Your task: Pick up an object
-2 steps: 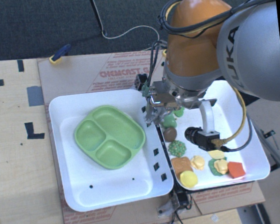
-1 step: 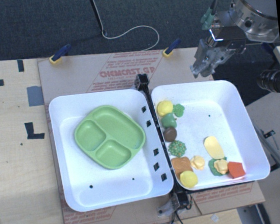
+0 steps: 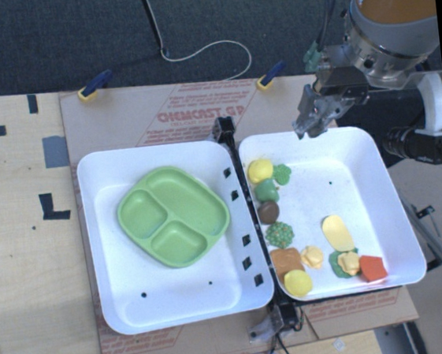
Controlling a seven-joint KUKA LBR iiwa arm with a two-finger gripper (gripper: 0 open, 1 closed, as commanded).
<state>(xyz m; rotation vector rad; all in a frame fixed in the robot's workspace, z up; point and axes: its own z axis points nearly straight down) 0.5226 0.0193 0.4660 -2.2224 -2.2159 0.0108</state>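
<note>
My gripper (image 3: 309, 125) hangs over the far edge of the right bin (image 3: 366, 195), above the rim and with nothing between its fingers. Toy food lies along the right bin's left side: a yellow lemon (image 3: 260, 169), a green broccoli piece (image 3: 282, 175), a green item (image 3: 265, 191), a brown ball (image 3: 269, 212), a leafy green piece (image 3: 280, 234), a brown block (image 3: 286, 261) and a yellow ball (image 3: 297, 283). Near the front sit a pale yellow banana slice (image 3: 338, 233), a small yellow piece (image 3: 313, 257), a green-yellow piece (image 3: 345, 263) and an orange-red block (image 3: 372, 267).
The left bin (image 3: 115, 287) holds a green divided plate (image 3: 173, 215). A black divider with clips (image 3: 244, 209) runs between the bins. Cardboard (image 3: 190, 112) lies under both. A cable (image 3: 191, 53) loops behind, with blue-yellow clamps (image 3: 95, 84) at the back corners.
</note>
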